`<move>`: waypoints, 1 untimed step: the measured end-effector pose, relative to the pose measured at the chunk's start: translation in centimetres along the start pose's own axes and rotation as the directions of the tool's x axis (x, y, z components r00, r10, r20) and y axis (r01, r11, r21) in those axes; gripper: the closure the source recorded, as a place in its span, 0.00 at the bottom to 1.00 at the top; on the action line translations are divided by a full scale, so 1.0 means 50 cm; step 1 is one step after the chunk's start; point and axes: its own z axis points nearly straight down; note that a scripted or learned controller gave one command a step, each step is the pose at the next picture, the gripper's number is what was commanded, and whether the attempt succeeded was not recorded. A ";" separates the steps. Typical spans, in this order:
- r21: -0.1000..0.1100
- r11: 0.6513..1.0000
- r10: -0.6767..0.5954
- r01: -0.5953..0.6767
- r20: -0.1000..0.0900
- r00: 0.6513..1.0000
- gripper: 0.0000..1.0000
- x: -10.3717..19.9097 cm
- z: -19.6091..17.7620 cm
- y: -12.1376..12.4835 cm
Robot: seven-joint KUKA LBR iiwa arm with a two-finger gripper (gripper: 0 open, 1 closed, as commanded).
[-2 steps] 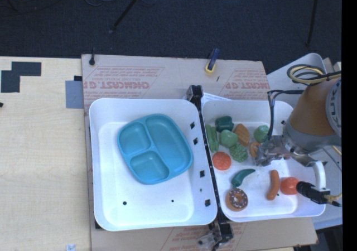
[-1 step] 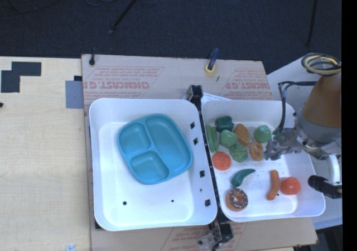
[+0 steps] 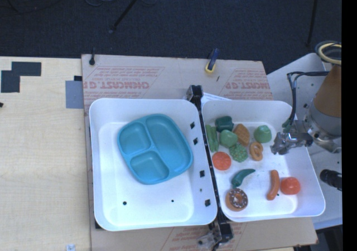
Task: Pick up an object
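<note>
Small toy foods (image 3: 240, 144); bright, mixed colours

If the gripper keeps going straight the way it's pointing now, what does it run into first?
The gripper points left across the right bin. Going straight on, it would likely meet the small round green piece or the pretzel-like ring first; its height above them is unclear.

1 fixed camera above the bench (image 3: 44, 149), slanting down on both white bins (image 3: 106, 211).
</note>
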 end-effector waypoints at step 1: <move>0.000 1.000 0.000 0.000 0.000 1.000 1.00 -0.002 -0.069 0.002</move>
